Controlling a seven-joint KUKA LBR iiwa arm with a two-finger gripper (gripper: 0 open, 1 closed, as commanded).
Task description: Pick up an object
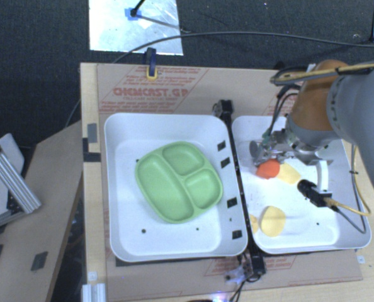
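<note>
Closest to the lens lies a pale yellow disc (pixel 272 221), on the camera side of the orange ball (pixel 268 169) and clearly apart from it. Both are in the white bin (pixel 313 230) under the arm. I take the orange ball as my target, since the claw (pixel 267 153) hangs just behind and above it, low over the bin floor. From this slant I cannot tell whether the claw is wide or narrow, and nothing shows as gripped. A second yellow piece (pixel 290 174) lies against the ball on the arm's side, and that is my worry: a sloppy descent could catch both or nudge the ball away. I would centre the claw over the ball, bias it away from that neighbour and come straight down. I would then close gently, since a round thing may squirt out, and lift slowly. The green divided plate (pixel 179 181) sits well apart from the ball, in the other bin (pixel 130 231), and is no concern.
</note>
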